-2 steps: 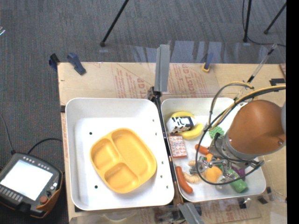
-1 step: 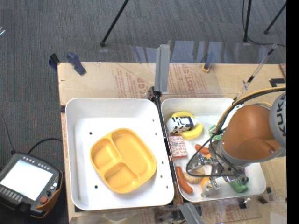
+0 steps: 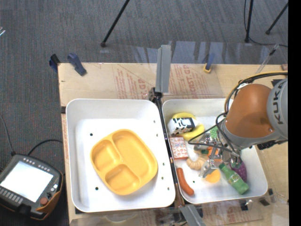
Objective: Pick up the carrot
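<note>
- The arm, grey with an orange band, reaches in from the right and hangs over the right bin.
- Its gripper points down into the middle of that bin, among the toy food; whether it is spread apart or closed cannot be told, since metal parts and cables blur together there.
- The carrot, an orange piece, lies just below the gripper tip toward the bin's front edge, partly hidden by it; nothing shows it being held.
- A green bottle lies tilted just right of the carrot, with a purple piece beside it near the bin's right wall.
- A red sausage lies near the bin's front left corner.
- A tan pastry sits left of the gripper, and a small red-and-white packet lies by the left wall.
- A banana and a black-and-white item lie toward the bin's back edge.
- The left bin holds a yellow divided plate near its middle.
</note>
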Tool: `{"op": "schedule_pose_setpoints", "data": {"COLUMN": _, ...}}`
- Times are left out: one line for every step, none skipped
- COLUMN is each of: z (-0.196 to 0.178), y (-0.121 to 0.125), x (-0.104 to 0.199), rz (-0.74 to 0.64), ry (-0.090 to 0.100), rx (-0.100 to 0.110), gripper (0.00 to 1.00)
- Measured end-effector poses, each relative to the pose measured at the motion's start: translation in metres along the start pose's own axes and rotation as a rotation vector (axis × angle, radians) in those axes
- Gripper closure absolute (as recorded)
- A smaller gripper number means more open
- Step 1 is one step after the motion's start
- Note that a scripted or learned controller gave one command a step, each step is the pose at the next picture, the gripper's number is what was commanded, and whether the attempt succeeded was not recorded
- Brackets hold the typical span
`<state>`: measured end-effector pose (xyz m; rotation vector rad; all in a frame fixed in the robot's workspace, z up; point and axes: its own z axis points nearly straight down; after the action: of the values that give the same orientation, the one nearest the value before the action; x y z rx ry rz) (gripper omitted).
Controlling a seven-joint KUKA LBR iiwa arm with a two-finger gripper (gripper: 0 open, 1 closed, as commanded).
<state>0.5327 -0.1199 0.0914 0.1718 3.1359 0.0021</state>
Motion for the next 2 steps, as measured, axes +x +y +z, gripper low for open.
{"op": "schedule_pose_setpoints", "data": {"z": 0.005, "y": 0.035, "x": 0.056, "rz": 0.041, "ry": 0.005, "rx": -0.001, "gripper": 0.0}}
{"op": "schedule_pose_setpoints", "data": {"z": 0.004, "y": 0.032, "x": 0.028, "rz": -0.073, "ry": 0.002, "rx": 0.0, "gripper": 0.0}}
